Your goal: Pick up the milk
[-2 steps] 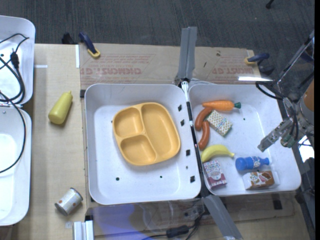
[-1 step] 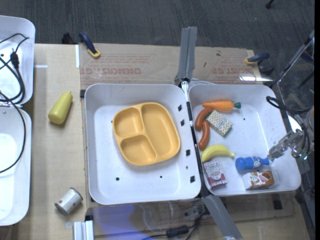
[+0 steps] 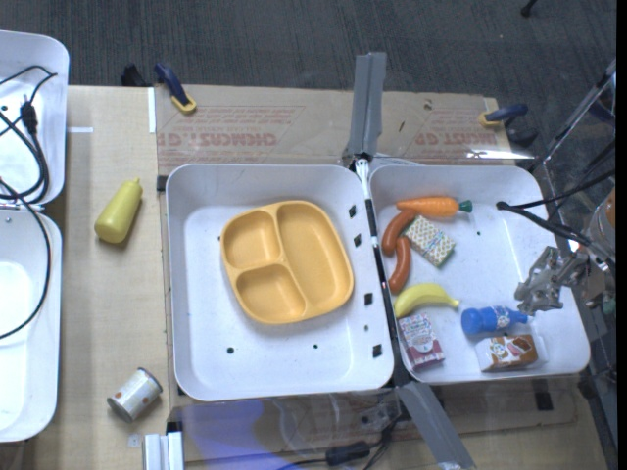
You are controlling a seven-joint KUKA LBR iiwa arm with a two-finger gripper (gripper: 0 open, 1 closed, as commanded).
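The milk, a small red-and-white carton [image 3: 419, 339], lies flat at the front left corner of the right bin [image 3: 490, 233], just below a banana [image 3: 425, 299]. My gripper [image 3: 539, 290] hangs over the right side of that bin, well to the right of the carton and a little further back. It sits just above and to the right of a blue bottle [image 3: 493, 319]. Nothing shows in the gripper.
The right bin also holds a carrot [image 3: 429, 206], two sausages [image 3: 397, 248], a speckled box [image 3: 431, 240] and a brown-and-white carton [image 3: 509, 352]. A yellow divided plate [image 3: 286, 260] fills the left bin. A mustard bottle [image 3: 119, 211] and a can [image 3: 134, 394] lie on the bench.
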